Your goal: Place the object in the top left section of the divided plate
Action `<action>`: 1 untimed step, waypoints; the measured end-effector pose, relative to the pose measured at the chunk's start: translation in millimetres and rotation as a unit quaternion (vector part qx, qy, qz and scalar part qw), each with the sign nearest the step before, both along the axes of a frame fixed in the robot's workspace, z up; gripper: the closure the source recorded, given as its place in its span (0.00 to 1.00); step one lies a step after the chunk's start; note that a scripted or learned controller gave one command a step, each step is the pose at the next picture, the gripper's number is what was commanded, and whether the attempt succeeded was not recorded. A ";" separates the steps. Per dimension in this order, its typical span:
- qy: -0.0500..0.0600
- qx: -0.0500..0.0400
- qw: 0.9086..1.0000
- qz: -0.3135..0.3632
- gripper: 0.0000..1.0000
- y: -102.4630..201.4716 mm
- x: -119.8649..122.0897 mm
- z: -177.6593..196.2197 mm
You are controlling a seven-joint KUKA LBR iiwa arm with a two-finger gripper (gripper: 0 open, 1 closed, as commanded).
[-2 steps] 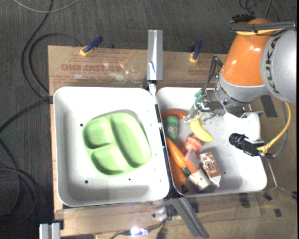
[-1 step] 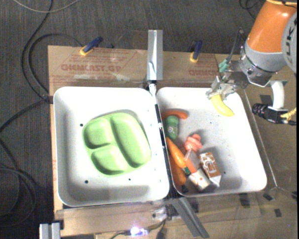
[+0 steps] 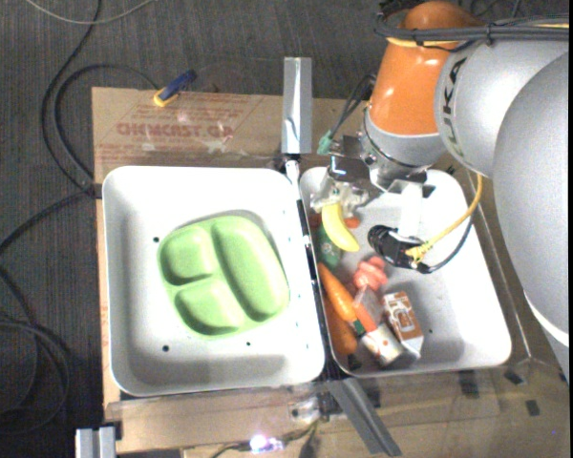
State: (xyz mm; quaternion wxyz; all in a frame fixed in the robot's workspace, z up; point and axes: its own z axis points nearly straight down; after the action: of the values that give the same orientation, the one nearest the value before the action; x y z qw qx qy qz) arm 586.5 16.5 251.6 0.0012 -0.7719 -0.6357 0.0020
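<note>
The large grey arm point(image 3: 525, 151) fills the 3 o'clock side of the view and is cut off by the right and top edges. Its orange band point(image 3: 415, 74) hides the far corner of the right bin point(image 3: 468, 337). Below the band the gripper point(image 3: 342, 197) is low over the 11 o'clock part of this bin. It is small and partly in shadow, so I cannot tell if the fingers are wide, narrow or around something. A yellow banana point(image 3: 339, 229) lies directly under it, touching or nearly touching; which of the two is not clear. A black and yellow cable point(image 3: 430, 246) loops at 3 o'clock from the banana.

The other items crowd along the left wall of the right bin: an orange carrot point(image 3: 337, 299) at 6 o'clock from the banana, a pink item point(image 3: 371, 273) hard to identify, and a small brown and white box point(image 3: 401, 315). At the 6 o'clock end, several small pieces overlap and I cannot separate them. The 3 o'clock half of this bin floor is bare.

In the left bin point(image 3: 134, 351) the green divided plate point(image 3: 224, 273) sits near the middle, with white floor on all sides. Its top left section point(image 3: 188, 254) has nothing in it. The two bins touch along one shared edge.
</note>
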 end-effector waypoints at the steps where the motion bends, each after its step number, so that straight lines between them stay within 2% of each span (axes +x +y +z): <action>1: 0.000 0.000 1.000 -0.028 1.00 63.1 -34.4 -7.5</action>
State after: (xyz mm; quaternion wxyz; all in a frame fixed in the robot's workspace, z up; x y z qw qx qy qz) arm 552.1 79.6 244.1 0.0015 -0.7893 -0.6140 0.0023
